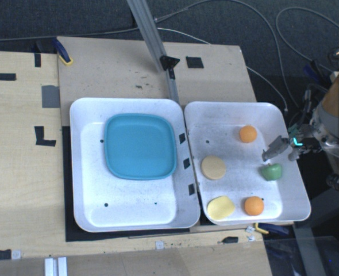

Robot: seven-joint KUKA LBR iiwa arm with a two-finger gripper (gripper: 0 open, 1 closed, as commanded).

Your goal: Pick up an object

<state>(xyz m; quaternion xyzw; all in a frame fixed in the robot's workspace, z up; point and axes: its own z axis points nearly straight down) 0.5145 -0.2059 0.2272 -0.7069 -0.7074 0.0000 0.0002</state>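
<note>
1. Where the bench [20, 154] carries two shallow white bins side by side: left bin [89, 211], right bin [227, 111], inner rims touching along the midline.
2. Left bin: one turquoise square plate [139, 146] with rounded corners, lying flat in the upper middle, clear of all four walls.
3. Right bin, upper area: small orange ball [247, 134], well apart from the other items.
4. Right bin, centre-left: flat beige disc [213, 168], below and to the left of the upper orange ball.
5. Right bin, near edge: pale yellow rounded piece [220, 207], with a second orange ball [253, 205] near it on the right.
6. Right bin, right side: green object [271, 171], resting on the bin floor close to the right wall.
7. Arm [333, 117]: entering from the right, wrist above the right rim of the right bin.
8. Gripper [274, 149]: at the right wall, just above the green object; fingertips too small and blurred to judge the opening, so cannot tell whether spread or closed; nothing visibly gripped.
9. Grey metal bar [149, 30]: slanting from the top edge down to the junction of the two bins.
</note>
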